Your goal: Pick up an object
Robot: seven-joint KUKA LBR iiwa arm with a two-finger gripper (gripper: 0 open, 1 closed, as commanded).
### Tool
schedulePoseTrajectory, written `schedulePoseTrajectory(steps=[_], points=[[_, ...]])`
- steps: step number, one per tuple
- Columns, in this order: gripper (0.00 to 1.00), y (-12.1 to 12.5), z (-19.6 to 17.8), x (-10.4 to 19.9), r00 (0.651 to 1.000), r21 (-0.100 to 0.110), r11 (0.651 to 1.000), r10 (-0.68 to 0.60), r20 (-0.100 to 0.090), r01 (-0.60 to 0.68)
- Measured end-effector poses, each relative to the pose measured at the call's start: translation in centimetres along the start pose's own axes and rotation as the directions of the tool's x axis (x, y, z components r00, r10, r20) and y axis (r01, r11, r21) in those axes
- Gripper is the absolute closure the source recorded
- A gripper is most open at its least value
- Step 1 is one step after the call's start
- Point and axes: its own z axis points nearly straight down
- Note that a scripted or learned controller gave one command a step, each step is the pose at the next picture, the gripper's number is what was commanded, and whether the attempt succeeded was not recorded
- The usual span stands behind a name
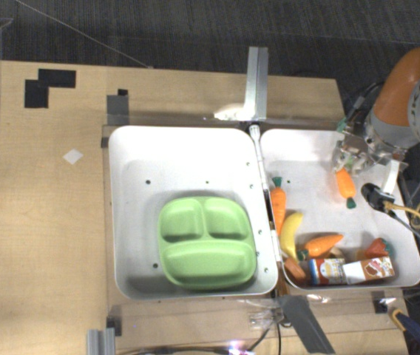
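Along the lower edge of the right bin (414,271), at the lower right of the frame, a juice carton (352,270) lies on its side. Just above it an orange carrot (319,243) rests at a slant, and a yellow banana (290,231) curves up from there beside the bin's left wall. Another carrot (277,207), with a green top, lies along that wall just above the banana.

In the left bin (129,198), at the lower middle of the frame, sits a green divided tray (206,241), well apart from everything in the right bin.

Higher in the right bin, a small carrot (345,186) hangs nearly upright with its green end pointing down, its upper end right at the gripper (348,166). The fingers meet the carrot's top, but the view is too small and blurred to tell whether they are pinching it or merely touching it.

The arm (410,98) enters from the upper right of the frame, its orange band above the grey wrist, bending down and leftward so the gripper points into the bin's upper right part.
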Motion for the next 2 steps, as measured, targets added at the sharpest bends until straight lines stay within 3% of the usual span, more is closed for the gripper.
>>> schedulePoseTrajectory(steps=[1, 2], points=[[1.00, -1.3, -11.6, 6.0, 0.999, 0.002, 0.999, 0.051, 0.001, -0.051], [1.00, -8.3, -9.5, 8.8, 0.997, 0.006, 0.997, 0.073, 0.002, -0.073]])
